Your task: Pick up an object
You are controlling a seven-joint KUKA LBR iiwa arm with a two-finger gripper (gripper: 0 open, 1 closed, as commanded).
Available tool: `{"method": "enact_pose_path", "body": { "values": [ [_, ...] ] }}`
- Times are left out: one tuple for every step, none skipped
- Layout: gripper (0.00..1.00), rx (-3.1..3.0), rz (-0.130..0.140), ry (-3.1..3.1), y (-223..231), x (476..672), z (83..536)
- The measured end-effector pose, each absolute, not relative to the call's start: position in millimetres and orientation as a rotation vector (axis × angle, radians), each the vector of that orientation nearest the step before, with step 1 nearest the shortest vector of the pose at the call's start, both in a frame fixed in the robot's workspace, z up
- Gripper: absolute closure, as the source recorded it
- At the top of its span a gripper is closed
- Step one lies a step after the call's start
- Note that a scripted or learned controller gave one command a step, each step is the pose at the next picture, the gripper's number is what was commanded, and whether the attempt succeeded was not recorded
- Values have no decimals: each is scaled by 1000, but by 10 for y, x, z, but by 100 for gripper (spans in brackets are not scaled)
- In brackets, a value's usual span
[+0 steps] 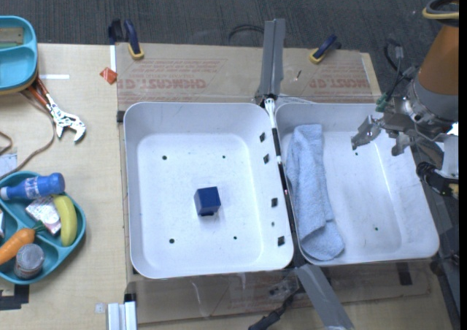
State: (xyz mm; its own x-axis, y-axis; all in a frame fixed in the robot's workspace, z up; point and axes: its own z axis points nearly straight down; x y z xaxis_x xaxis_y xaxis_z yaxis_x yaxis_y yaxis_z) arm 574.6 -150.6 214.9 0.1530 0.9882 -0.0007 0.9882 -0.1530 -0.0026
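I see the gripper (379,135) poised over the far right part of the right bin (379,237), with the arm (441,66) and its orange band rising behind it toward the right edge. Its two fingers stand spread apart, one reaching left and one pointing down-right, and I see nothing between them, so I read it as released and carrying nothing.

Just to the left of the gripper and running toward me lies a light blue towel (310,190), bunched lengthwise along the left wall of that bin; its near end curls into a rounded fold well below and left of the gripper. The towel does not touch the gripper.

Farther left of the gripper, past the divider where the two bins meet, sits a small dark blue cube (208,201) near the middle of the left bin (146,175). It is well apart from the gripper and rests alone on the white floor.

Far off to the left of the gripper, on the tabletop (80,168) outside the bins, I see a blue tray (73,237) holding a banana (67,219), a bottle (33,187), a carrot (14,244) and a small can (28,261). A wrench (66,123) lies beyond that tray, and a second blue tray (18,51) sits at the far left corner. Two clamps (131,36) grip the cardboard sheet behind the bins.
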Motion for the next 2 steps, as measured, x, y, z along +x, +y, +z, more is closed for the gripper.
{"method": "enact_pose_path", "body": {
  "values": [
    [0, -2558, 3, -1824, -664, 5826, 2597],
    [0, -2329, 5, -2106, -1265, 5842, 2364]
  ]
}}
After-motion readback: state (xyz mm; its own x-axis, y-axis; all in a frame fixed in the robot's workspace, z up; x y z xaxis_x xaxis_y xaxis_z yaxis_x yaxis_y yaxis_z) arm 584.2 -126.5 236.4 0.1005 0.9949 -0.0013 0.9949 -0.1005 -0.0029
